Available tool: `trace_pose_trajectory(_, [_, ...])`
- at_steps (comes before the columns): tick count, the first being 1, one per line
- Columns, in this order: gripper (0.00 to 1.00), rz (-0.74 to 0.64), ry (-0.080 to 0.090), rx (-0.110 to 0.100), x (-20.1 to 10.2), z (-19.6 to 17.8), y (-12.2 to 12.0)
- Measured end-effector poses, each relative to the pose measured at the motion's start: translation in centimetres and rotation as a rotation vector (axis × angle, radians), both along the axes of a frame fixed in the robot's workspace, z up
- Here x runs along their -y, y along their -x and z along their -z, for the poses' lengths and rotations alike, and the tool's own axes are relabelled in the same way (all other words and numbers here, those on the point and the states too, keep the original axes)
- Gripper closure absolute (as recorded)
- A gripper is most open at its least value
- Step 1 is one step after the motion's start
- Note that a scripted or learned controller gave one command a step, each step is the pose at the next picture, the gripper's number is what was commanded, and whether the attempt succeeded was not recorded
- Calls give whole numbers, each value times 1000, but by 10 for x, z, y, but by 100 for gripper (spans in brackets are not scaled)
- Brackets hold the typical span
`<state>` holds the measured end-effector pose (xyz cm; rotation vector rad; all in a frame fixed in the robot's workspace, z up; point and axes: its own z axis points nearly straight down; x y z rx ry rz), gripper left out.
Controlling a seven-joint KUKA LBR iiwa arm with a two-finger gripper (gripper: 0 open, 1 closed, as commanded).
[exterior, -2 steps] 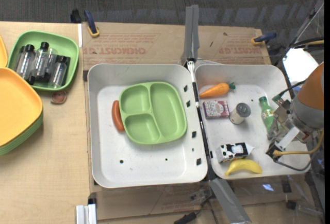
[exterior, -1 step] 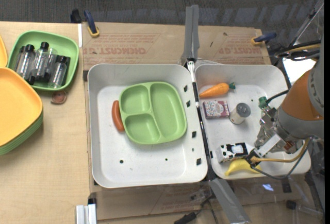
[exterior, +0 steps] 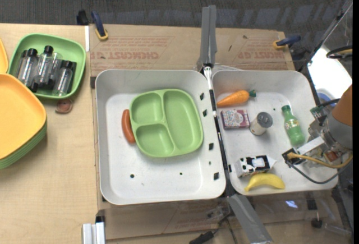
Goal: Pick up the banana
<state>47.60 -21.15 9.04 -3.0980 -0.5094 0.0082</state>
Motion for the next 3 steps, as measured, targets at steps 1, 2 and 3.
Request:
trace_pose_trajectory(1, [100,122,0,-3,-22,1,1])
trace_pose_trajectory(2, [100,108,-1,0,7,0,-15])
trace_pose_trajectory(3, [100,100,-1,-1,-6,0,0])
